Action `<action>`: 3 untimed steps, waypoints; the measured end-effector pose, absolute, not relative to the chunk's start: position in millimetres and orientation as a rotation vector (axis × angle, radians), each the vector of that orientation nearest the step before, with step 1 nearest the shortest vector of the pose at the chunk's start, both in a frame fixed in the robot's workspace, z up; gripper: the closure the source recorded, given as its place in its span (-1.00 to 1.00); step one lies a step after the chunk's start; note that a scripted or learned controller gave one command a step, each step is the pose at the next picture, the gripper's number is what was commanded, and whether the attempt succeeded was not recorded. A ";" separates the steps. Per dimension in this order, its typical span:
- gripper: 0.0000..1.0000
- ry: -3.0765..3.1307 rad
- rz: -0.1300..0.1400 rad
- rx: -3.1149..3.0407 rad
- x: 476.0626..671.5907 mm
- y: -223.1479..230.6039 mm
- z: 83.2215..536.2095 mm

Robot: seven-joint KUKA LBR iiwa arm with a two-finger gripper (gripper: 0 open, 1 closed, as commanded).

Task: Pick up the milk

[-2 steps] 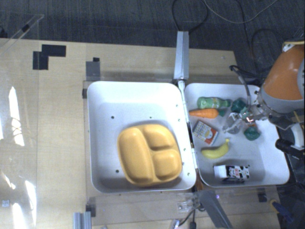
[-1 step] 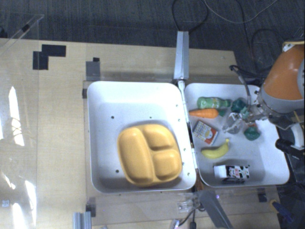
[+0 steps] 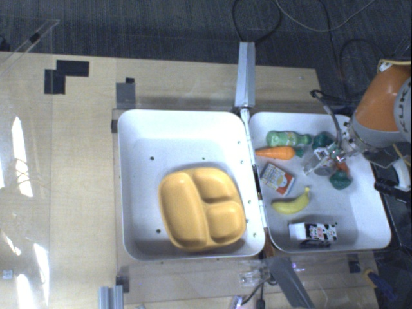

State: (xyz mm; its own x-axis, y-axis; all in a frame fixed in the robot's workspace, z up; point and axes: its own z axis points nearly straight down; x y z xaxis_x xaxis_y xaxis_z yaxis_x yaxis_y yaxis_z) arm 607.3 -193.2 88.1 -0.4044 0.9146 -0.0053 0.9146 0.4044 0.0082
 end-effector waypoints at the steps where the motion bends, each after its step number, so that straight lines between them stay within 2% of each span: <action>1: 1.00 2.621 0.011 1.697 610.9 -192.4 102.3; 2: 1.00 2.743 0.005 1.514 597.8 -145.4 176.3; 3: 1.00 2.731 0.006 1.535 633.9 -93.1 237.0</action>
